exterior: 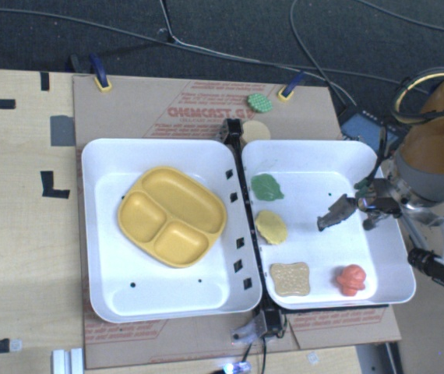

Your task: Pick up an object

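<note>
The gripper point(352, 213) hangs at the right of the frame over the right bin point(322, 153), fingers spread and empty. Below it lie a red object point(350, 279) and a tan piece point(290, 279); a yellow piece point(271, 227) and a green piece point(266, 187) sit left.

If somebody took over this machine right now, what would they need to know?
Gripper: over the right bin, nothing between its fingers.
Right bin: green piece, yellow piece, tan cracker-like piece, red piece.
Left bin: yellow divided plate.
Done: nothing picked up.
Left: lower onto one piece, grip it, lift it.
</note>
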Tool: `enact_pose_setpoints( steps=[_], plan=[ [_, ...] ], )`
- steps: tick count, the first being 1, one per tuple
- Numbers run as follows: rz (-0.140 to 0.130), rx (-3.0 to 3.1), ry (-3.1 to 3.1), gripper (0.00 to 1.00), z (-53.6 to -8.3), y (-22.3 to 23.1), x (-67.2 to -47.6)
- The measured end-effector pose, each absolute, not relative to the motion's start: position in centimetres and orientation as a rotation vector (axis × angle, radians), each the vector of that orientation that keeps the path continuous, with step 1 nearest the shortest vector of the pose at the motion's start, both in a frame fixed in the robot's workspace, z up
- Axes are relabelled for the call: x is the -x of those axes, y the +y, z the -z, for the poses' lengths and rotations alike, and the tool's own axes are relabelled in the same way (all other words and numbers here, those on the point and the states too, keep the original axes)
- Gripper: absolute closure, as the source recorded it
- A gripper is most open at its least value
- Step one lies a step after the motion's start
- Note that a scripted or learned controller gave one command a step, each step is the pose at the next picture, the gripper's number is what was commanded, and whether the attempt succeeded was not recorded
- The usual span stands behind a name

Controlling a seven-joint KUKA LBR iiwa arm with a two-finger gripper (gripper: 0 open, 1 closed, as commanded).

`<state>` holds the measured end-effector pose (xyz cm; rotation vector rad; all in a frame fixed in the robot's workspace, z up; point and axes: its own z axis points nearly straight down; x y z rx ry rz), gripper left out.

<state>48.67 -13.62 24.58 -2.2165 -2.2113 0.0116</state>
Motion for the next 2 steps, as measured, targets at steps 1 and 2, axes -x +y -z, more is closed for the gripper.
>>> enact_pose_setpoints(
  steps=[1,2],
  plan=[
    [-0.001,2.219,-2.222,0.0,-25.2,-13.6,-48.9],
    [-0.007,2.218,-2.217,0.0,-19.1,-14.2,-48.6]
  ],
)
